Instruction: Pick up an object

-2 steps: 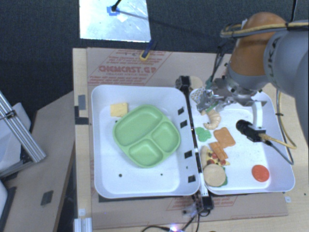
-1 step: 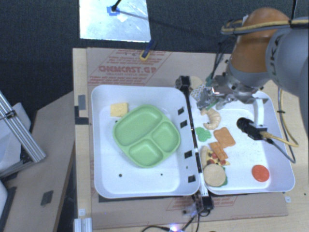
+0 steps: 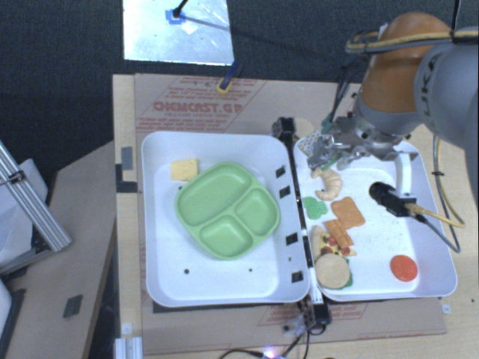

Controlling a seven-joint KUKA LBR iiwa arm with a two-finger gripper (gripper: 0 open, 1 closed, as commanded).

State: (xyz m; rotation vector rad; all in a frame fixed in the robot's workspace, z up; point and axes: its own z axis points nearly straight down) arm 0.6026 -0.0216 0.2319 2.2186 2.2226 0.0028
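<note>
Largest first: my arm [image 3: 419, 73] reaches in over the right bin [image 3: 374, 245], and beside it lies the left bin [image 3: 161, 223], which holds a green plate [image 3: 228, 209] and a yellow block [image 3: 185, 170] at the plate's far corner.

The right bin holds the small pieces, mostly along its left wall. Nearest the front is a bun [image 3: 334, 271], and a red disc [image 3: 404, 268] sits well apart from it. Further back come an orange cracker [image 3: 348, 212], some striped bits [image 3: 337, 236] and a green scrap [image 3: 314, 208].

My gripper [image 3: 323, 154] hangs at the bin's far left corner. The metal there is a jumble, so I cannot tell how wide it stands, and I see nothing held in it.

Just in front of it lies my likeliest pick, a pale curled shrimp [image 3: 328, 185]. It is near the wall and seems to touch the cracker's corner.

I judge it to be a light, hollow, stiff plastic toy, smooth enough to squirt out of a careless pinch. I would take it across the thick middle of the curl, not by the thin tail. I would come straight down, so the wall does not foul me and the cracker is not nudged.
</note>
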